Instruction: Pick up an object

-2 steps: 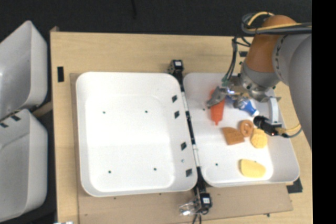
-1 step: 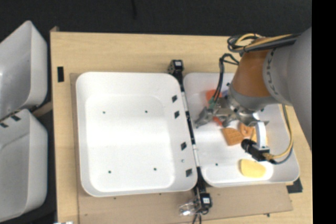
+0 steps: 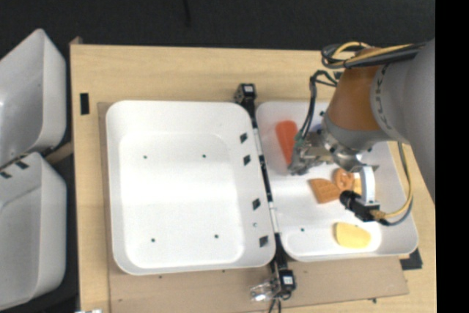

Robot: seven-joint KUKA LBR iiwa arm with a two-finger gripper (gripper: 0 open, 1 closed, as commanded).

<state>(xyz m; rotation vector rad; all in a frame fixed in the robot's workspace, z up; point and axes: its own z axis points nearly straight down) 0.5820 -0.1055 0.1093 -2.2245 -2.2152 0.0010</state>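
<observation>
Hand (image 3: 299, 160) is low in the right bin (image 3: 392, 242), near its left wall, with the wrist and orange band directly above it. Can't tell its opening from this angle; nothing visibly between the tips, so I wouldn't call anything held.

Nearest candidate: red piece (image 3: 285, 137), elongated, lying just up-left of the hand, touching or almost touching it. Can't resolve which. Orange piece (image 3: 323, 190) lies just below-right of the hand, partly under the wrist hardware. Yellow piece (image 3: 352, 234) is further off, near the bin's front edge, well apart from the hand.

Left bin (image 3: 176, 187) sits alongside, on the wooden surface (image 3: 176, 62).

Step, my read: descent/approach onto a pick, most likely the red piece, grasp not confirmed. Next move calls for centring the tips across the red piece's narrow width, closing, then a straight lift and a check that the piece comes up with it. Risk: the divider wall is close on the left, so little room for the outer tip; the piece may get nudged rather than gripped.
</observation>
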